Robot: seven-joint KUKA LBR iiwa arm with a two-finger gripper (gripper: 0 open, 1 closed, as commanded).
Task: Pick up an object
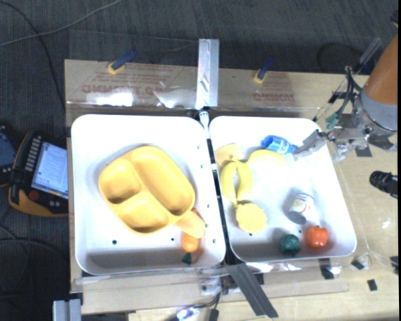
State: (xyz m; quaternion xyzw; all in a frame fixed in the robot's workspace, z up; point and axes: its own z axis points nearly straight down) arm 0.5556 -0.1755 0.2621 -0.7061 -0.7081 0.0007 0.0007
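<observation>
End effector (319, 139) hovers at the right bin's (344, 206) upper right rim, beside a blue object (277, 143); its grip cannot be told. Nothing sits visibly in it.

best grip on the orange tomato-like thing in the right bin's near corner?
Probably straight down from above, closing across the round body of the orange tomato-like thing. It is small and rounded, with the bin wall close on its right and a dark green object on its left, so align the fingers along the far-near axis.
</observation>
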